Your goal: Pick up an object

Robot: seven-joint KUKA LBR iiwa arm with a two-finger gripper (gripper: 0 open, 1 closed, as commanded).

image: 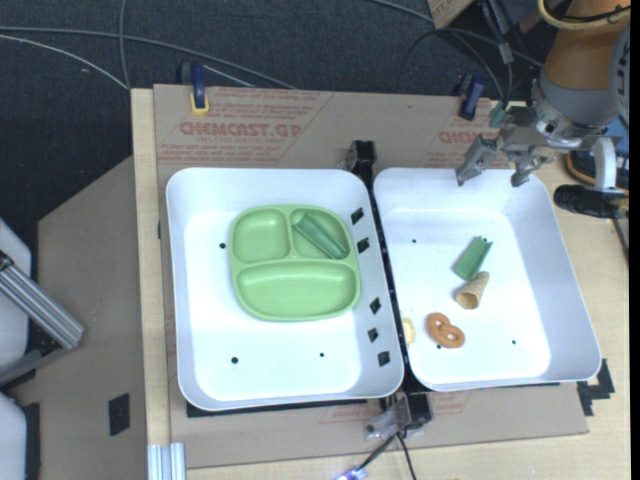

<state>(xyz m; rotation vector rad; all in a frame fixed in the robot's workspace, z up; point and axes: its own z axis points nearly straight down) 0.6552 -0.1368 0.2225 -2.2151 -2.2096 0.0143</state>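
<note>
In the right bin (530,268) lie a green block (471,258), a tan cone (472,290) just below it, and an orange pretzel (446,330) nearer the front. My gripper (495,173) hangs above the back edge of the right bin, well behind the green block. Its two fingers (468,171) are spread apart and open, with nothing between them. The left bin (200,298) holds a green divided plate (294,263) with a dark green piece (322,234) in its upper right compartment.
Black clips (372,288) run along the divider between the two bins. Blue clamps (200,88) hold the cardboard base at the back. Cables trail over the dark floor behind. A metal rail (35,303) lies at the far left.
</note>
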